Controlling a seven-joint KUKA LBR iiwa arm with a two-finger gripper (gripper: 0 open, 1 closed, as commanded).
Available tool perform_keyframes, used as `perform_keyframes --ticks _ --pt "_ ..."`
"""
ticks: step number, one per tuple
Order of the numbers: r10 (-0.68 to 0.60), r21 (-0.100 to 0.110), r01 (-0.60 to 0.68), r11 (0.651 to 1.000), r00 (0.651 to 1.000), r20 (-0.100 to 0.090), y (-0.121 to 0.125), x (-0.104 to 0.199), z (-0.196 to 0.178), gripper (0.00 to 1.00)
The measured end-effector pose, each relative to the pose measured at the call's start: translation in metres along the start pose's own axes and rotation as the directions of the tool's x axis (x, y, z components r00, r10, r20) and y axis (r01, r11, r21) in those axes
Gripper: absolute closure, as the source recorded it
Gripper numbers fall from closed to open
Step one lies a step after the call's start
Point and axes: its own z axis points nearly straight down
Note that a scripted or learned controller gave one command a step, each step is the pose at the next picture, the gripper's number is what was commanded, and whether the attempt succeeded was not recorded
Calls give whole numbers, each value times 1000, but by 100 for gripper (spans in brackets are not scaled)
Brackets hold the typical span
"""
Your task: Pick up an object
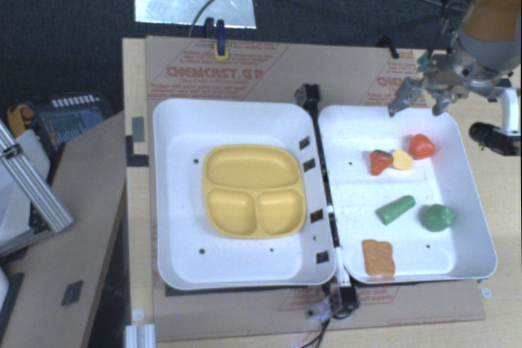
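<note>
1. Two white bins sit side by side on the bench: the left bin (pixel 175 200) carries a yellow divided plate (pixel 253 190) with three compartments, and the right bin (pixel 465 200) holds all the loose items, so the pick will most likely happen on the right
2. Five small pieces lie in that right bin, spaced out enough that most can be approached from above without bumping a neighbour
3. Near the far rim, a red strawberry-like piece (pixel 380 162) touches a small yellow piece (pixel 401 160), with an orange-red rounded piece (pixel 421 146) just beside them; this cluster looks the hardest to grasp cleanly
4. Lower down, a green cylinder (pixel 395 209) lies tilted on its side, and a round green piece (pixel 438 217) sits near it but apart
5. A flat tan, toast-like slab (pixel 378 257) lies alone by the near rim
6. Above the far edge of the right bin hangs the gripper (pixel 425 97), its two fingers spread apart with nothing between them, a sensible stance before descending
7. My judgement: no object is lifted yet, and the orange-red piece is the closest candidate
</note>
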Motion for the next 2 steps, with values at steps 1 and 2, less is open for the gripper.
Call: perform_keyframes --ticks 1,2 --pt "-2 -10 2 1000 1000 2 2 0 -7 0" --pt "0 -7 0 1000 1000 1 -6 -4 42 0"
